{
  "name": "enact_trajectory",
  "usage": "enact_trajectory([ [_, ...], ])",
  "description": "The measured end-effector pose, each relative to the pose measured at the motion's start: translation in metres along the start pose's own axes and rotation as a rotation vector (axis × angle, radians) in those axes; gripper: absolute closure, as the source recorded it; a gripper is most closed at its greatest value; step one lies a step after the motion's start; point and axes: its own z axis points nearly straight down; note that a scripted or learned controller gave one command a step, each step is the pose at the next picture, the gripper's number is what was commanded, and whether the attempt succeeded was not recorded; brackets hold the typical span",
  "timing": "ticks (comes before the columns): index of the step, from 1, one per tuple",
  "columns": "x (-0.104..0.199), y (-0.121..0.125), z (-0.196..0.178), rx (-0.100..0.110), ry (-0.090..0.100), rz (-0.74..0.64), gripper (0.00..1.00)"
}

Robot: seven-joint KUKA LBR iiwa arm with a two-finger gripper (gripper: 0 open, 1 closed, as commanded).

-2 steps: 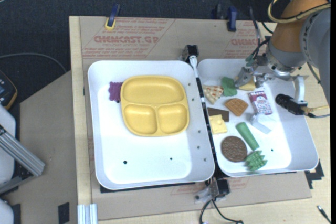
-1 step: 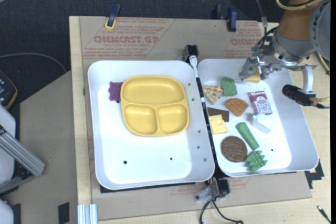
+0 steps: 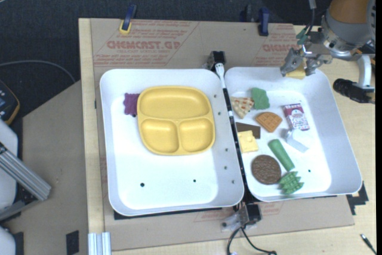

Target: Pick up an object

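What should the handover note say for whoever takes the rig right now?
Pincer: raised over the far edge of the right bin, shut on a small yellow piece that shows between its fingers.
Right bin contents: pizza slice, green block, waffle, red-and-white packet, brown square, yellow cheese square, green cucumber, brown round patty, green leafy piece.
Left bin: yellow divided plate, purple item at its left side.
Done: an object looks grasped and lifted.
Left: confirm the grip holds.
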Motion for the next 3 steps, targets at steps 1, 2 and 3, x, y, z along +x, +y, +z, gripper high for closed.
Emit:
enact_trajectory([
  [1, 0.000, 0.001, -0.022, 0.004, 0.001, 0.001, 1.00],
  [2, 0.032, -0.031, -0.031, 0.011, 0.004, -0.001, 1.00],
  [3, 0.066, -0.069, -0.018, 0.015, 0.005, -0.001, 1.00],
])
